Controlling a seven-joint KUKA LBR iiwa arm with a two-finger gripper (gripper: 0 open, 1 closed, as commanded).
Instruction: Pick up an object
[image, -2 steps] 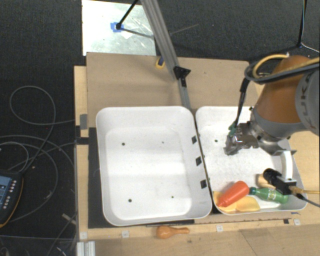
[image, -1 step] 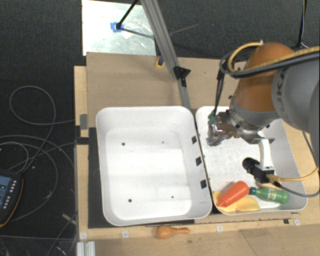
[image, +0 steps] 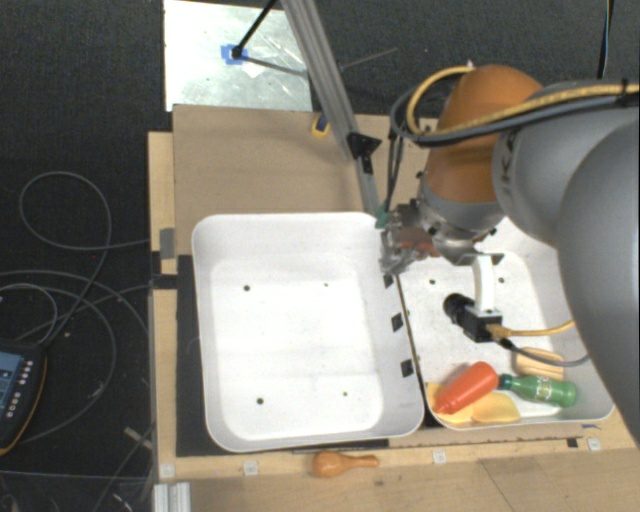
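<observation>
Orange carrot toy (image: 466, 386) lies in my right bin's (image: 590, 400) near corner, well apart from the gripper (image: 398, 252) at the divider; grip state unclear.

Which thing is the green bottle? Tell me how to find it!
Look in the right white bin, down at its near corner. The green bottle lies on its side there, just right of the orange carrot toy. It is the sole green thing.
</observation>
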